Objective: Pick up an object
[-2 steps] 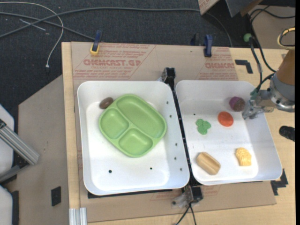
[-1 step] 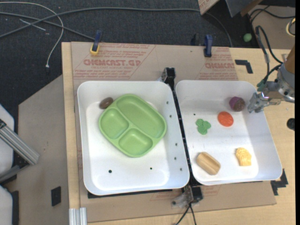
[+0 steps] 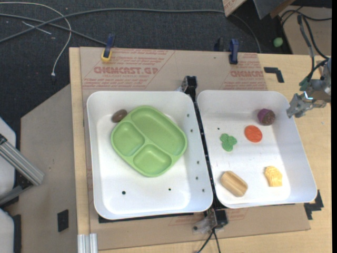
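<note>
Cardboard-topped bench (image 3: 158,65) on dark carpet, two white bins side by side. Nearest in right bin (image 3: 303,157): tan bread roll (image 3: 233,183), yellow piece (image 3: 273,176); beyond, green broccoli (image 3: 227,142), orange tomato (image 3: 254,134), purple item (image 3: 266,116). Left bin (image 3: 100,141): green divided plate (image 3: 149,140), brown item (image 3: 119,115) at its far corner. Gripper (image 3: 300,105) over right bin's far right rim, jaw state impossible to tell.

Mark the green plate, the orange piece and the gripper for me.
green plate (image 3: 149,140): camera view, on its middle ridge.
orange piece (image 3: 254,134): camera view, on its top face.
gripper (image 3: 296,109): camera view, at its tip.
</note>
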`<state>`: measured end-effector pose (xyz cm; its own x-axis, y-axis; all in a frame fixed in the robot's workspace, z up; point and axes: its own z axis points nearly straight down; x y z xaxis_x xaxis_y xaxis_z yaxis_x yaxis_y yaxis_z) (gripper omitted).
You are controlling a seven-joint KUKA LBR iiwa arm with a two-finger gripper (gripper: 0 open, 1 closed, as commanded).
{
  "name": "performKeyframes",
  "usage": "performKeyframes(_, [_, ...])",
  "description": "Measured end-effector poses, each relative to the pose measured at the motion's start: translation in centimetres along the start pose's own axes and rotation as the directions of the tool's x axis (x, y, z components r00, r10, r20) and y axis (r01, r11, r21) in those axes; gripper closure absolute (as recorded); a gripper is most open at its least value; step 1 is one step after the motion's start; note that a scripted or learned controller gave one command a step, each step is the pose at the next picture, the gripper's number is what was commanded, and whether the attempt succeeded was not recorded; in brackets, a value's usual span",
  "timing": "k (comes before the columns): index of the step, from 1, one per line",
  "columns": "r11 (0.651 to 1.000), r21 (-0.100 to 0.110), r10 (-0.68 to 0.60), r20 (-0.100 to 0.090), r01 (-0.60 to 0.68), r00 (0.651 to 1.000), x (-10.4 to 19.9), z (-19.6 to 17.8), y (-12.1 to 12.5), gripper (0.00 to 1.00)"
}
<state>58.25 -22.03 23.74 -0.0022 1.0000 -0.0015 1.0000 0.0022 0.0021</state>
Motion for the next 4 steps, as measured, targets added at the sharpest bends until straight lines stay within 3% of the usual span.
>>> performKeyframes(4, [1.000,0.010,-0.005,-0.004,0.005,1.000,22.2,-1.4,-0.3,1.00])
